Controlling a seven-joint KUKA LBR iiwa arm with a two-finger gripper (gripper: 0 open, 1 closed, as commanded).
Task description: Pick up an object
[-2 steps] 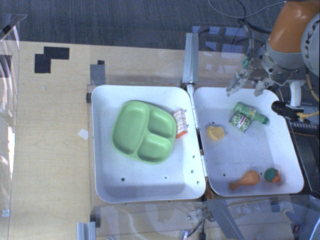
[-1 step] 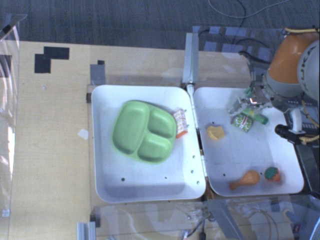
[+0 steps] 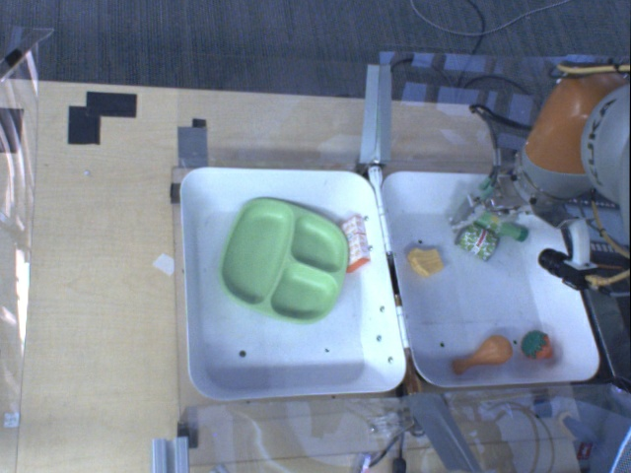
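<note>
You are looking down on a desk (image 3: 108, 294) carrying two white bins side by side. The left bin (image 3: 286, 363) is holding one green divided plate (image 3: 284, 260), lying flat near its centre, and one small packet (image 3: 356, 241) touching the plate's right edge, close to the wall between the bins. Open floor is showing along this bin's lower and left sides. The right bin (image 3: 493, 294) is holding four loose things: one green carton (image 3: 482, 237), one yellow piece (image 3: 426, 261), one toy drumstick (image 3: 484, 354) and one small ball (image 3: 535, 343), the last two lying near the lower rim. The middle of this bin is lying bare. The pincer (image 3: 493, 200) is hanging over the upper right part of the right bin, just above the carton; you cannot tell from here whether it is released or clenched.
</note>
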